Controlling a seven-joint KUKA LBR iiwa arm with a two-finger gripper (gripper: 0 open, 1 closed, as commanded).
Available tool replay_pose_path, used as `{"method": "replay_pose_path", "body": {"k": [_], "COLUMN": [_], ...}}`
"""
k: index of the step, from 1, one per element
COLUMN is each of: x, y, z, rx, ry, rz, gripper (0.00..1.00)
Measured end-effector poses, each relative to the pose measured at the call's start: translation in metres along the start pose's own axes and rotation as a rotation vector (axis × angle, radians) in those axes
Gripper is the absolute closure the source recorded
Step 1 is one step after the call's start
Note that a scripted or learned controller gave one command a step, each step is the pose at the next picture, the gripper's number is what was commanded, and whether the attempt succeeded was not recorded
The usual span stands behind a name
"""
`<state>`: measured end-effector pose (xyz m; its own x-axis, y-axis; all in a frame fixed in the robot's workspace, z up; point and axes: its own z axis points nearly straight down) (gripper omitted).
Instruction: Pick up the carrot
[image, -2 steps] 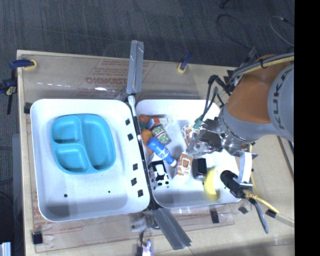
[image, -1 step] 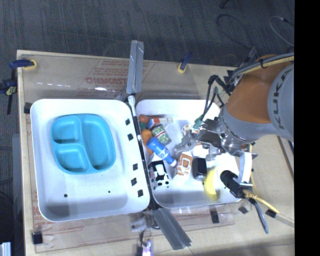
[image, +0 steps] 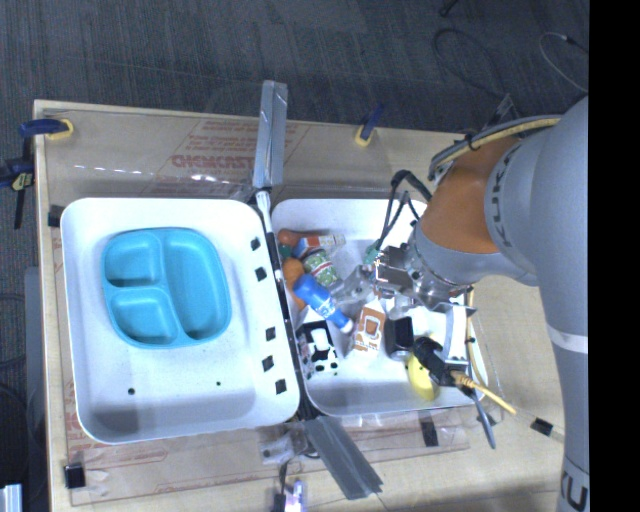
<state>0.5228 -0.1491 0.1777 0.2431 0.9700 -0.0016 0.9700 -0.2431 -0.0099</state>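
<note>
- Red mirrored lettering printed on the surface (image: 215, 150) behind the bins, too blurred to read.
- Small labels on the green-labelled can (image: 320, 267) and on the orange-and-white carton (image: 368, 330), both too small to read.
- Grey arm (image: 530, 200) reaching in from the right, orange band (image: 462, 210) just above the wrist, wrist bent down over the right bin (image: 340, 395).
- End effector (image: 400, 285) low over the middle of the right bin, among the clutter; cannot tell whether spread or pressed together, as hidden by the wrist and cables.
- Left bin (image: 150, 400) holding a blue divided tray (image: 165, 285) with three compartments, lying flat near the back left.
- Right bin holding many small things close together: an orange piece, probably the carrot (image: 292, 271), near the back left corner beside the divider, just left of the green-labelled can and apart from the end effector.
- Blue bottle (image: 318, 300) lying tilted just in front of the carrot.
- Black-and-white box (image: 318, 350) near the front left of the right bin.
- Orange-and-white carton beside it, toward the middle.
- Yellow banana-like thing (image: 422, 380) at the front right, next to a black piece.
</note>
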Motion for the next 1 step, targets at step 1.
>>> {"method": "replay_pose_path", "body": {"k": [1], "x": [0.0745], "y": [-0.002], "z": [-0.0109], "rx": [-0.002], "ry": [0.0], "rz": [-0.05], "gripper": [0.0]}}
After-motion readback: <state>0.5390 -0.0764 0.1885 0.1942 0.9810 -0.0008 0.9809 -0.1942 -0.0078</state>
